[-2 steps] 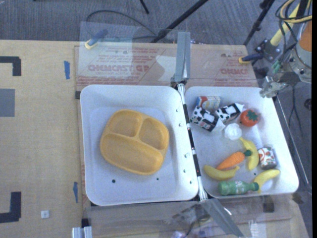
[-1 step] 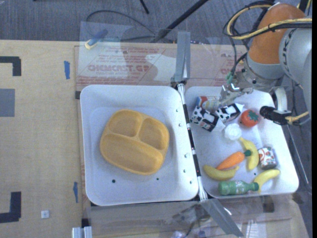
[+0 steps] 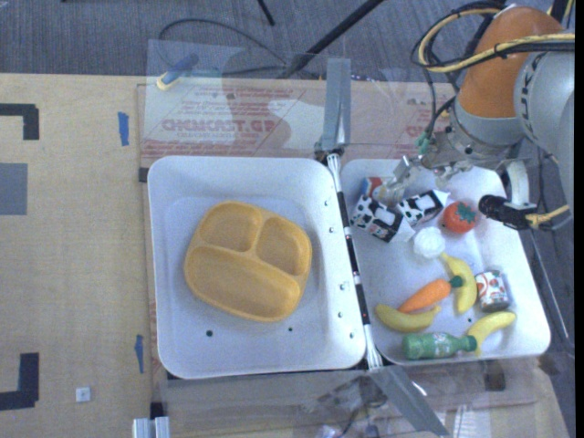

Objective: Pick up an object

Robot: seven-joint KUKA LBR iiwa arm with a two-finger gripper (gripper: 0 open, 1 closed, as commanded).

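Note:
My gripper (image 3: 398,186) hangs over the far left part of the right bin (image 3: 538,322), reaching in from the right. Just below it lie two black-and-white cow-patterned cartons, one (image 3: 376,218) near the bin's left wall and one (image 3: 421,205) beside it. A small red and blue item (image 3: 369,187) sits right by the gripper's tip. Whether the gripper touches any of them is unclear. Also in this bin are a red tomato (image 3: 459,217), a white round piece (image 3: 429,243), a carrot (image 3: 427,294), three bananas (image 3: 461,281) (image 3: 404,318) (image 3: 491,325), a can (image 3: 492,289) and a green bottle (image 3: 438,343).
The left bin (image 3: 169,327) holds a yellow divided tray (image 3: 248,259). A metal divider (image 3: 349,263) separates the two bins. The arm's orange band (image 3: 502,62) and yellow cables (image 3: 447,39) loom over the right bin's far corner.

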